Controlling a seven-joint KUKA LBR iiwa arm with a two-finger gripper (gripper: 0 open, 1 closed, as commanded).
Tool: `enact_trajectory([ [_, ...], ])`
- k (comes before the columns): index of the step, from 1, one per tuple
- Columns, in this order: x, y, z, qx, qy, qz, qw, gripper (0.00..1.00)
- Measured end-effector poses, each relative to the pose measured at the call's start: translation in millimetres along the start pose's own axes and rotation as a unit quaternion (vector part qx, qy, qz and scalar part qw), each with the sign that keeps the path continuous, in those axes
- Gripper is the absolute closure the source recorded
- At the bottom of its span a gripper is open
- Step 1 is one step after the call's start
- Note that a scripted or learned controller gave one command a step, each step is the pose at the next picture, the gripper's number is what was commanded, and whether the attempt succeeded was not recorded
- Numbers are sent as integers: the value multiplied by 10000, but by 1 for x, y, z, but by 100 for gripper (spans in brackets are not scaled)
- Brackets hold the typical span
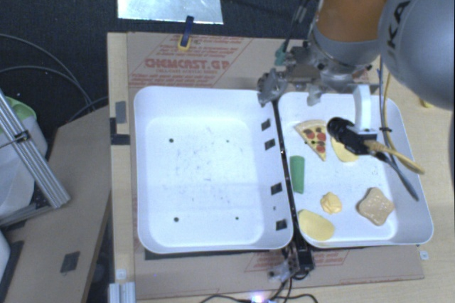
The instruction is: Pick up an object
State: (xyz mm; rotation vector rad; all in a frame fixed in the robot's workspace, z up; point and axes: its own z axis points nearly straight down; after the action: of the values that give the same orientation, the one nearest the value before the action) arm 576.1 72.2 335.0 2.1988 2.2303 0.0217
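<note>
Several food pieces [375, 205] lay in the white bin [409, 184] under the gripper [313, 92]; whether it was open or closed could not be told. Just below it sat the pizza slice [313, 137], its long axis slanted and its tip pointing away from the gripper.

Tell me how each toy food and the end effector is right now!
pizza slice: flat in the right bin
green piece: lying along the divider
toast: flat, touching nothing
small yellow lump: flat, near the toast
yellow disc: flat by the near rim
pale yellow piece: partly hidden, beside pizza slice
end effector: hovering over the far rim
</note>
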Motion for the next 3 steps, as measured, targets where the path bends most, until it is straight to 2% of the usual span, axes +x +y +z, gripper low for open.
enact_trajectory([
  [1, -23, -33, 151, 154, -22, 78, 9998, 0],
  [2, 46, 35, 181, 58, -9, 25, 10000, 0],
  [3, 100, 93, 234, 43, 2, 29, 10000, 0],
])
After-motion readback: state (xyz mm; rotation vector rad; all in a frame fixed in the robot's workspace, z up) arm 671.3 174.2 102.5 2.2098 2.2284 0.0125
